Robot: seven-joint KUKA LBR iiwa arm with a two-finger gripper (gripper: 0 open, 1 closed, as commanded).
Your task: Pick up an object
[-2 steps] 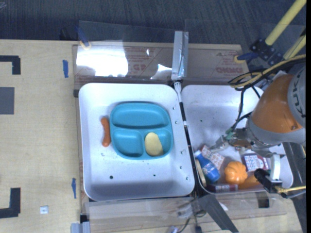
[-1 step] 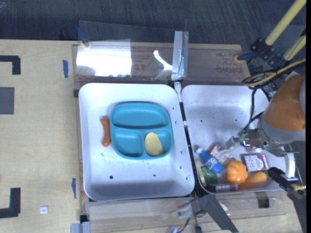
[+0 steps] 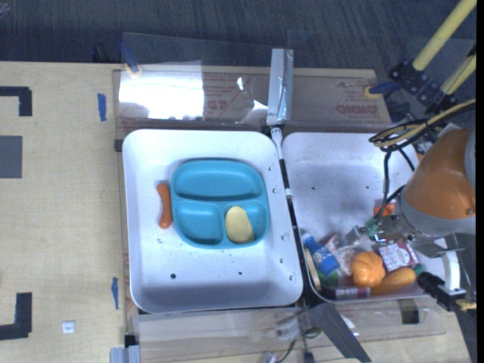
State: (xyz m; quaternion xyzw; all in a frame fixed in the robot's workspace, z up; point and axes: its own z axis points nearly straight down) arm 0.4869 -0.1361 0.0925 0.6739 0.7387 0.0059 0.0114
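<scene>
I take the orange ball (image 3: 366, 267) as my likeliest target; it sits in the near part of the right bin (image 3: 333, 165), touching an orange carrot-shaped piece (image 3: 397, 280) on its right and a blue bottle (image 3: 321, 257) lies just to its left. The carrot's long axis runs roughly left to right, tilted slightly. My gripper (image 3: 389, 237) hangs just behind and to the right of the ball, so I judge the next move is short, forward and leftward. Whether it is wide or closed I cannot tell; the wrist hides it.
</scene>
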